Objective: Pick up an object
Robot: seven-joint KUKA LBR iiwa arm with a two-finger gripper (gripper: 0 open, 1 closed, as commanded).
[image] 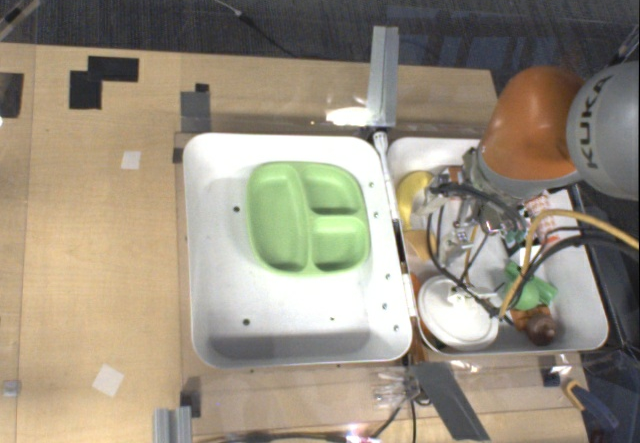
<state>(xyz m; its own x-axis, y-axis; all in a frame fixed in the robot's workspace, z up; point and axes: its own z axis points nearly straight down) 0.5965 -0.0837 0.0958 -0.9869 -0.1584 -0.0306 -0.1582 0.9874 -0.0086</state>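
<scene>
A green divided plate (305, 215) lies in the left bin (220, 231). In the right bin (590, 316) I see a yellow object (413, 193) at the back left, a white round dish (457, 311) at the front, a green item (530, 286) and a small brown object (541, 329) at the front right. My gripper (462, 234) reaches down into the right bin, above the white dish and just right of the yellow object. Cables and the wrist hide much of it.
The grey arm with its orange band (535, 126) covers the back right of the right bin. A metal post (383, 76) stands behind the divider between the bins. The wooden bench (90, 261) extends to the left.
</scene>
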